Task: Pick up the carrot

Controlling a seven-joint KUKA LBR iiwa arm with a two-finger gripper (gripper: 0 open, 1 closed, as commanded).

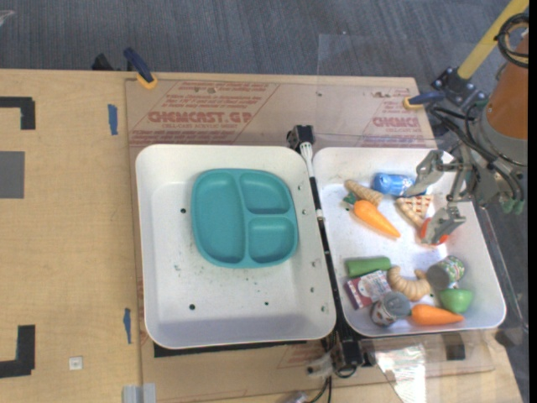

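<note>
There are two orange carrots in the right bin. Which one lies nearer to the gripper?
The upper carrot, mid-bin beside the pizza slice, lies nearer the gripper. The other carrot rests at the bin's front edge.

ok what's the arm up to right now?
The two-finger gripper hangs open over the right white bin, with nothing between its fingers. The orange carrot lies to its left on the bin floor, next to a tan root-shaped toy; a second orange carrot sits near the front edge. The left white bin holds a teal divided plate.
</note>
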